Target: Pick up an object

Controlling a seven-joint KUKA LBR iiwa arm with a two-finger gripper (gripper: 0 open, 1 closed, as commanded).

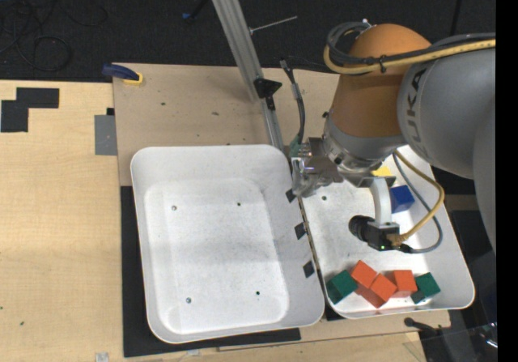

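Observation:
Small blocks lie in the right bin point(465, 291). Along its near edge sit a green block point(341, 286), an orange block point(364, 274), a second orange block point(376, 293), a third orange block point(402, 281) and another green block point(426, 287). A blue block point(401, 195) lies farther back, partly under the arm, with a bit of a yellow thing point(385, 167) beside it. My gripper point(303, 172) hangs low at the right bin's far left edge, by the wall between the bins, well away from the blocks. I see nothing held in it.
The left bin point(142, 166) is a wide white tray. A slanted aluminium rail point(239, 32) rises behind the bins, close to the gripper. The bulky grey and orange arm point(380, 85) covers the right bin's far part.

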